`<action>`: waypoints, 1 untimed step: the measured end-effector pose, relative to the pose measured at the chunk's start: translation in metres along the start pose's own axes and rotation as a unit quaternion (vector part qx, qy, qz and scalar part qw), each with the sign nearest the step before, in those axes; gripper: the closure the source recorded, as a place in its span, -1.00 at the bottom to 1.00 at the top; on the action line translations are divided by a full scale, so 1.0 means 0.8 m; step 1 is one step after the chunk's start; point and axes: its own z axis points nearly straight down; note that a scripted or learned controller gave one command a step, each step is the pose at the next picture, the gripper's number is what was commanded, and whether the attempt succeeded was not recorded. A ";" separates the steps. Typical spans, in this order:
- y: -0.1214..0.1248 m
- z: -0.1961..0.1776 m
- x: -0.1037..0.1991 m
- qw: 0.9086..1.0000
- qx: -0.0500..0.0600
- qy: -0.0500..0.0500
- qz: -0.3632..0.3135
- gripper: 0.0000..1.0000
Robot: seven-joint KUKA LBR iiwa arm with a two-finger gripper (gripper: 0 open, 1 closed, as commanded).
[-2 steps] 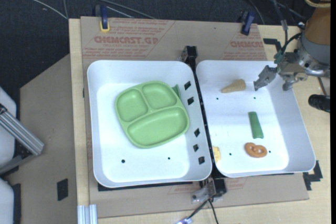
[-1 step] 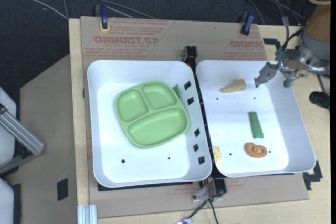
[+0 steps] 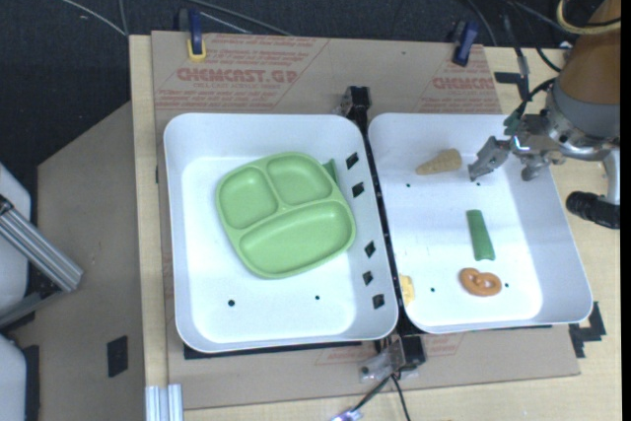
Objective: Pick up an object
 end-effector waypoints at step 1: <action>-0.011 0.058 0.003 1.000 0.000 0.000 0.000 -1.00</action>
